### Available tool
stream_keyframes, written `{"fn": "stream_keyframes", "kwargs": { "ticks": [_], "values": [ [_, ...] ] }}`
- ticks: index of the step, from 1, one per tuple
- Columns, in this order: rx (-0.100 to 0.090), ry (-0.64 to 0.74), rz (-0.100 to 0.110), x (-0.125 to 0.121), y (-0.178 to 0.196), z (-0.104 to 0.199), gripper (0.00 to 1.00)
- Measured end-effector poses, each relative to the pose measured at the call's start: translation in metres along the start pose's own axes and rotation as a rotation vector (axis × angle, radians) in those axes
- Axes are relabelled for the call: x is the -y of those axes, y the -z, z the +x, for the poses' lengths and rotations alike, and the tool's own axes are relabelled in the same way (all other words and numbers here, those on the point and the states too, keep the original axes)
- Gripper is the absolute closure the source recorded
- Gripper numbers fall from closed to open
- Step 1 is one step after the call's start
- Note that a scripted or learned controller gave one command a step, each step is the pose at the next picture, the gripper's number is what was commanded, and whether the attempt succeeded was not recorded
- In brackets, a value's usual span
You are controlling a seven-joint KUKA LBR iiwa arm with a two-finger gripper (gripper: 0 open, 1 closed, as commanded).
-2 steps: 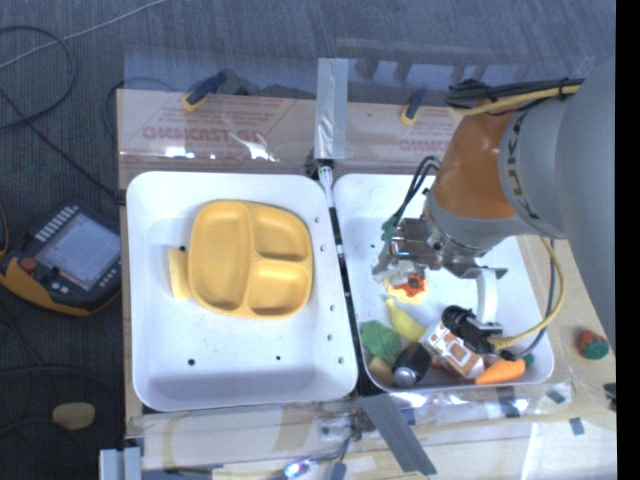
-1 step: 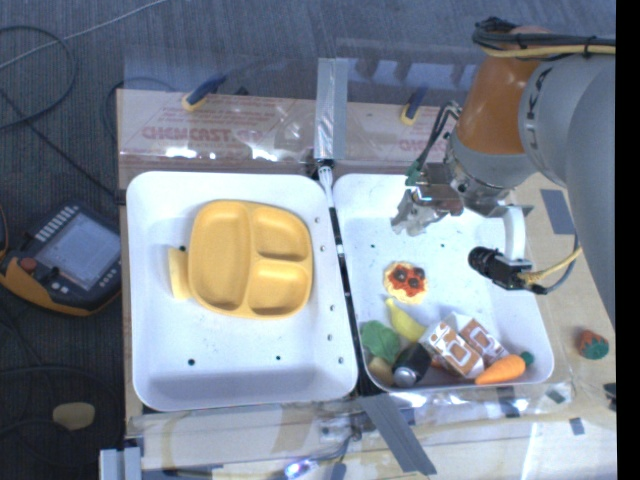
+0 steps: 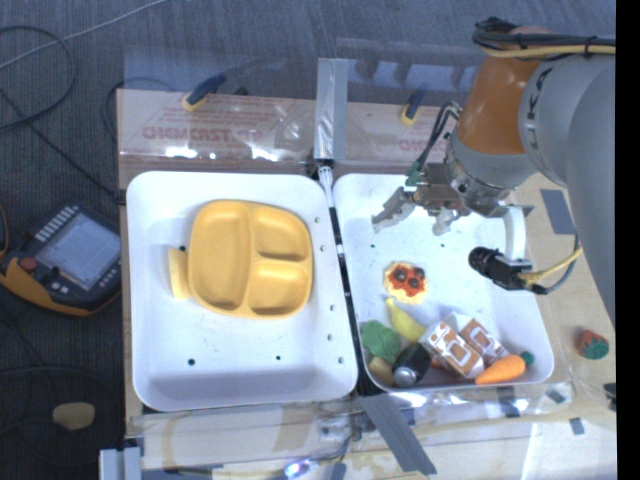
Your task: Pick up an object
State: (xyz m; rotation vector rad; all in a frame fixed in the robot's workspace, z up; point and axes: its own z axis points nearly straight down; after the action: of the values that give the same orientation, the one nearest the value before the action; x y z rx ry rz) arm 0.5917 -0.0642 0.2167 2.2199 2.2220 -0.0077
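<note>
My gripper (image 3: 413,218) hangs over the back of the right bin (image 3: 470,298), its two fingers (image 3: 386,214) spread open with nothing between them. Below it on the bin floor lies a small toy pizza (image 3: 405,280). Along the bin's front edge sit a yellow banana (image 3: 402,318), a green leafy toy (image 3: 378,338), a dark can (image 3: 408,364), a brown-and-white patterned box (image 3: 460,346) and an orange carrot (image 3: 500,369). A yellow divided plate (image 3: 250,256) lies in the left bin (image 3: 150,358).
The grey arm with its orange band (image 3: 500,98) reaches in from the upper right, with a black fitting (image 3: 495,263) and cable hanging over the right bin. A teach pendant (image 3: 65,253) lies on the floor at left. A small red object (image 3: 593,343) sits right of the bins.
</note>
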Motion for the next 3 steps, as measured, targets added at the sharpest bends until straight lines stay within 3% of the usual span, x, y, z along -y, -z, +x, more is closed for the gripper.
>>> {"fn": "stream_keyframes", "kwargs": {
  "ticks": [1,2,3],
  "values": [
    [-0.002,-0.056,0.001,0.033,-0.117,-0.044,0.0],
    [-0.002,-0.055,-0.009,0.029,-0.103,-0.044,1.0],
    [-0.002,-0.056,-0.009,0.029,-0.103,-0.044,0.0]
  ]
}}
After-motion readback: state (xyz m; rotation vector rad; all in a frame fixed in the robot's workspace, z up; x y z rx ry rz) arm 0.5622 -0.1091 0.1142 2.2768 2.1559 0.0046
